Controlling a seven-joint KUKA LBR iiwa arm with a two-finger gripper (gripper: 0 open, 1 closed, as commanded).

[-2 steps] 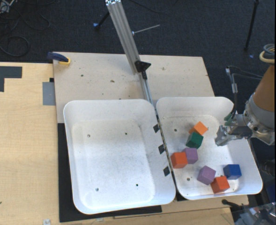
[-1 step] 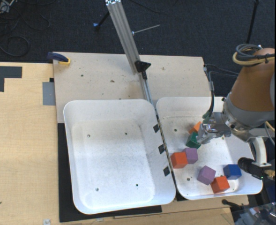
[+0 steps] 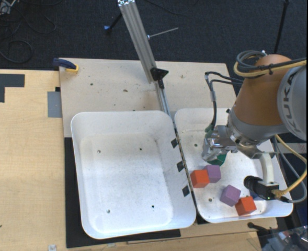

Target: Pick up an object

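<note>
Nearest the camera, along the right bin's [image 3: 195,200] front edge, sit an orange block [image 3: 246,206] and a purple block [image 3: 230,195]; nearer its left wall lie another orange block [image 3: 200,178] and a purple one [image 3: 214,173], touching. My gripper [image 3: 214,151] hangs just behind that pair, so I judge the best move is to centre over the purple one and drop straight, clear of its orange neighbour. My wrist hides my fingertips and something green [image 3: 219,159] under them, so I cannot tell whether I am open, closed or holding anything.
</note>
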